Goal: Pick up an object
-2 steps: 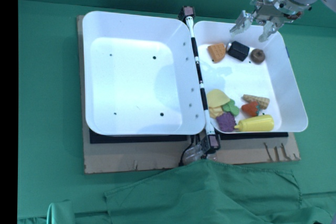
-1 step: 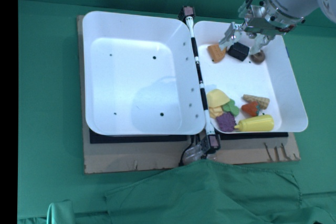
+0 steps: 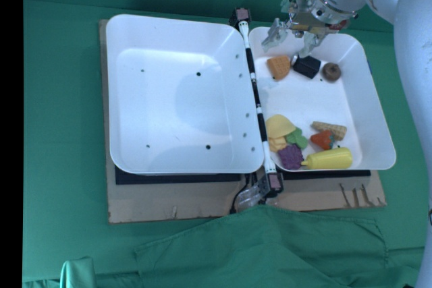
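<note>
Toys lie in the right bin [image 3: 378,125], all nearer the camera than the jaws: a smooth yellow corn cob [image 3: 329,158], a knobbly purple piece [image 3: 291,156], then a ridged orange wedge [image 3: 278,67], black block [image 3: 307,66] and round brown ball [image 3: 331,71] just below the gripper [image 3: 291,39], its metal fingers spread, holding nothing.

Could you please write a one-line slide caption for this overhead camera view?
Open gripper poised over the right bin's far end, above an orange toy and black block.
</note>
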Robot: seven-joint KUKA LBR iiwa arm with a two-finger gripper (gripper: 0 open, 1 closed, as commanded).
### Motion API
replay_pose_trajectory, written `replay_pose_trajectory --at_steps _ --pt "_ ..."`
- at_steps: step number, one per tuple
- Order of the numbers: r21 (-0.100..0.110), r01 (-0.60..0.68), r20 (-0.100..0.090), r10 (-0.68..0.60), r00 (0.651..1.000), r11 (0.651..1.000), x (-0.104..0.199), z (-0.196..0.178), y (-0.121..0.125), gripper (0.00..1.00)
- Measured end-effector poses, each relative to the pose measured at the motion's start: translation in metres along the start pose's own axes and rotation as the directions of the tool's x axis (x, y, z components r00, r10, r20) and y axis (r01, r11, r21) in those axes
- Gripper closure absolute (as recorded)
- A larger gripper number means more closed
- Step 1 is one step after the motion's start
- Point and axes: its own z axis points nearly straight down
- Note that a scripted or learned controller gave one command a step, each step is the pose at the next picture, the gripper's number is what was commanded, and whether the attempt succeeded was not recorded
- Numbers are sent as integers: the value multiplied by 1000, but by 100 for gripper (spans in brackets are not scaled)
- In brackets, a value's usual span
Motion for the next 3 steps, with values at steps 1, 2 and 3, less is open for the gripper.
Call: replay_pose_trajectory --at_steps 1,2,3 --pt "-5 -4 0 4 1000 1000 -1 -16 -2 100" --pt "-4 1 -3 -1 1000 1000 22 -65 -23 100" --pt "-8 -9 2 9 1000 1000 -51 -148 -26 100"
